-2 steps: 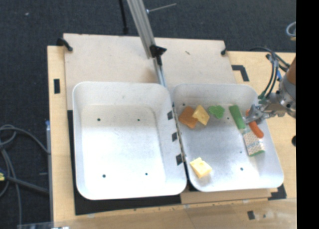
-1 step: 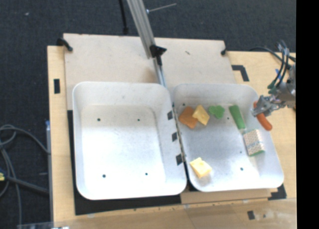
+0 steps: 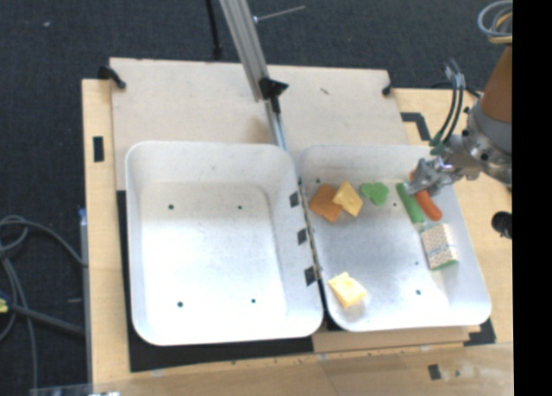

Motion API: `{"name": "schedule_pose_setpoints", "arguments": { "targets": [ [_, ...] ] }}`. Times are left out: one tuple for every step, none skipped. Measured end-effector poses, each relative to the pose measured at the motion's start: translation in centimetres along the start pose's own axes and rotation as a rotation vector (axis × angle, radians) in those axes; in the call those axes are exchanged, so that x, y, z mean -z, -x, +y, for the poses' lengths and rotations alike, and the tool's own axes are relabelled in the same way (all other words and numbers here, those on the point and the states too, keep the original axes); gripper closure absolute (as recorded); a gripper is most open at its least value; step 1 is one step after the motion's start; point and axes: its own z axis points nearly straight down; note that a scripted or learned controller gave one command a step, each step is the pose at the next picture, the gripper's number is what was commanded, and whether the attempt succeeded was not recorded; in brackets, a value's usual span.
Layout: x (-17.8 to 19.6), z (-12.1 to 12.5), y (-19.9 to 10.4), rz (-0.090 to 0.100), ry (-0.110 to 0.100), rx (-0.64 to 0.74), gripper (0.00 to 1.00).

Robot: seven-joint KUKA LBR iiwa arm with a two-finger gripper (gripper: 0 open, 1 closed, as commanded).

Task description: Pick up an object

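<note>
The table (image 3: 198,101) is a pale wooden board with a lighter sheet over its far half, and it carries two shallow white bins side by side near its front edge. The left bin (image 3: 216,239) is the larger-looking of the two, its floor speckled with fine dark marks. The right bin (image 3: 388,299) touches it along the shared middle wall and holds all the loose objects. A slanted aluminium rail (image 3: 241,23) rises from the far middle of the table, ending just behind the point where the bins meet.

The arm (image 3: 496,118) comes in over the table's right edge, its orange band showing above the grey wrist. The gripper (image 3: 429,175) hangs over the far right corner of the right bin, directly above the top end of an orange-red stick (image 3: 429,207); whether its fingers are released or clenched cannot be told, and nothing is seen held between them.

Beside that stick lies a green stick (image 3: 406,200), touching it. Just nearer the front along the right wall is a speckled block with a green edge (image 3: 439,246). Near the bin's far left corner an orange-brown block (image 3: 324,203) touches a yellow block (image 3: 348,198), with a small green piece (image 3: 374,192) just right of them. Another yellow block (image 3: 347,289) sits by the front left corner.
</note>
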Motion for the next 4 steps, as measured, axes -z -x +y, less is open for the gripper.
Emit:
{"name": "schedule_pose_setpoints", "arguments": {
  "targets": [
    [-1.5, 1.3, -4.9, -0.001, -0.004, -0.002, 1.0],
    [-1.2, 1.9, -10.8, 0.0, -0.004, 0.0, 1.0],
    [-1.5, 1.8, -15.2, 0.001, -0.007, -0.002, 1.0],
    [-1.5, 2.5, -20.4, 0.0, -0.002, 0.0, 1.0]
  ]
}}
